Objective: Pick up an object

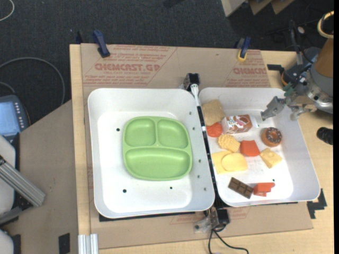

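Several toy foods lie in the right bin [304, 163]: a tan bread slice [213, 111], a red-and-white snack packet [237, 124], a chocolate doughnut [271, 136], a yellow corn piece [229, 142], an orange-red block [250, 148], a cheese wedge [271, 158] and a chocolate bar [241, 187]. My gripper [283, 110] hangs over the bin's upper right part, just above and right of the doughnut. Its fingers stand open with nothing between them.
The left bin [100, 157] holds a green divided plate [157, 147]. A black bar [200, 120] runs between the two bins. The arm's grey body [318, 83] covers the right bin's far right corner. Blue clamps [100, 43] hold the cardboard at the back.
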Controlling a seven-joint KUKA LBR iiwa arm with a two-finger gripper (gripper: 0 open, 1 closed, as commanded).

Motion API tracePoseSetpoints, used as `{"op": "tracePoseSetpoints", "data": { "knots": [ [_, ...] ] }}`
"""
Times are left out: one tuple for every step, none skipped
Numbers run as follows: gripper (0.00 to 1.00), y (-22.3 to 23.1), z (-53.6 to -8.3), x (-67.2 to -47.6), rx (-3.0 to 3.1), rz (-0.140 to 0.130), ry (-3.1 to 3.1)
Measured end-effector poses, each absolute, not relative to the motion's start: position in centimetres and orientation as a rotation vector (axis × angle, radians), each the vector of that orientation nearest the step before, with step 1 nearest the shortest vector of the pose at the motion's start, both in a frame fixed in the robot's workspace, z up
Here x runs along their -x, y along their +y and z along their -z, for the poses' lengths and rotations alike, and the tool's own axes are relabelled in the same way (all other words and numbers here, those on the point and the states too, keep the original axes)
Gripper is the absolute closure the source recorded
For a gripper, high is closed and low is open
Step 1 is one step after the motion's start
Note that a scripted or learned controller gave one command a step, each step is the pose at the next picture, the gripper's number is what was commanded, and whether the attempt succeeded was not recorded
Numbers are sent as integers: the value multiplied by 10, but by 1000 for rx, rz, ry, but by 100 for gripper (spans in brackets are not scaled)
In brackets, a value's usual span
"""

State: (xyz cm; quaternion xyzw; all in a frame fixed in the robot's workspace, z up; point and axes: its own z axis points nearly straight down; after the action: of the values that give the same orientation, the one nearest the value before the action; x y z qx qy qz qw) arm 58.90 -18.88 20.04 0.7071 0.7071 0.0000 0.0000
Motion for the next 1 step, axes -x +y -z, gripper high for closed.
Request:
{"op": "tracePoseSetpoints", "data": {
  "knots": [
    [0,-167,-98,-580,-2216,-5,2217]
  ]
}}
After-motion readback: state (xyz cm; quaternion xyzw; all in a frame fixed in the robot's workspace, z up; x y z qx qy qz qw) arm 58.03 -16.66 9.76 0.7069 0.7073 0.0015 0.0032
